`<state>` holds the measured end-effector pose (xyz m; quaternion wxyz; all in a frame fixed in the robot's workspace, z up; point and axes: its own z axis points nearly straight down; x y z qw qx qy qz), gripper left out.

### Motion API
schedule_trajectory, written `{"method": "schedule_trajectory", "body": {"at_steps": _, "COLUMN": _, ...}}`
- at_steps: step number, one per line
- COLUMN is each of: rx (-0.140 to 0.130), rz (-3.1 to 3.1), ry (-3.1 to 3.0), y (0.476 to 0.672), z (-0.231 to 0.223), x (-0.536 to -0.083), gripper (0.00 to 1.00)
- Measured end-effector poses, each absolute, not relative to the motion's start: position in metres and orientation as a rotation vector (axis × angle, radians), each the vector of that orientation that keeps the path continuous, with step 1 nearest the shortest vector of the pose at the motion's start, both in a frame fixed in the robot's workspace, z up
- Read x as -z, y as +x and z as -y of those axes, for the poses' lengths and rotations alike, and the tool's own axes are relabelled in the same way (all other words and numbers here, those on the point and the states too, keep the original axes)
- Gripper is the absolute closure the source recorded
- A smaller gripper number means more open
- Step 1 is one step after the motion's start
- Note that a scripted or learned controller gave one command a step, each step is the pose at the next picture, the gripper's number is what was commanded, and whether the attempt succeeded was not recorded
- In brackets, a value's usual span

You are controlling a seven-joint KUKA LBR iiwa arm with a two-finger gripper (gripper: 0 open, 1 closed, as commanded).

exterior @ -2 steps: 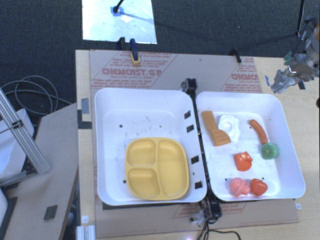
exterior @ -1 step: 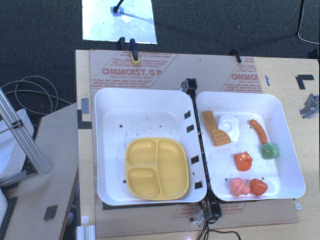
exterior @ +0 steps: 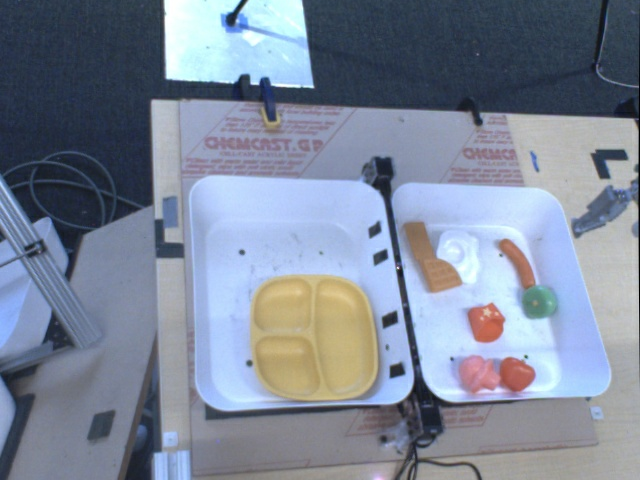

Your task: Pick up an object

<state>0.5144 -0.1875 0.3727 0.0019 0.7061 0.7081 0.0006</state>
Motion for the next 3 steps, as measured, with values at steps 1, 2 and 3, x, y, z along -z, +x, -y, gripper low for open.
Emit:
{"method": "schedule_trajectory", "body": {"at_steps": 1, "rx": 0.007, "rz": -2.228, "ry": 2.229, "y": 0.484, "z": 0.184, "x": -0.249, "gripper": 0.00}}
{"method": "schedule_trajectory", "body": {"at_steps": 2, "rx": -0.003, "rz": -2.231, "ry": 2.213, "y": 0.488, "z": 0.136, "x": -0.233, "gripper": 0.00}}
{"method": "schedule_trajectory", "body": {"at_steps": 3, "rx": 0.000, "rz": -2.220, "ry": 2.219, "y": 0.486, "z": 0.141, "x": -0.078, "gripper": 0.00}}
